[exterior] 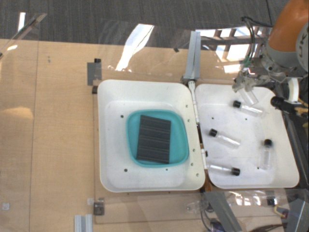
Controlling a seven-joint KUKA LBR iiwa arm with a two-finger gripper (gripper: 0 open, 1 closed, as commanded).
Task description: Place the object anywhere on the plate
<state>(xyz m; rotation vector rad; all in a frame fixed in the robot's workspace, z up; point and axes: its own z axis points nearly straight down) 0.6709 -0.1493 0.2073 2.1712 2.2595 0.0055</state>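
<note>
The dark ribbed object (pixel 154 139) is seen lying flat on the teal plate (pixel 182 151) in the left bin (pixel 111 129), its long axis running toward and away from the camera. The tool (pixel 244 81) hangs well right of the plate, over the right bin (pixel 285 173); its opening cannot be told.

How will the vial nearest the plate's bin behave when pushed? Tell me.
The vial lies on its side and looks round, so it will probably roll across the right bin. It looks clear, thin and small, so likely light, slippery and perhaps fragile.
</note>
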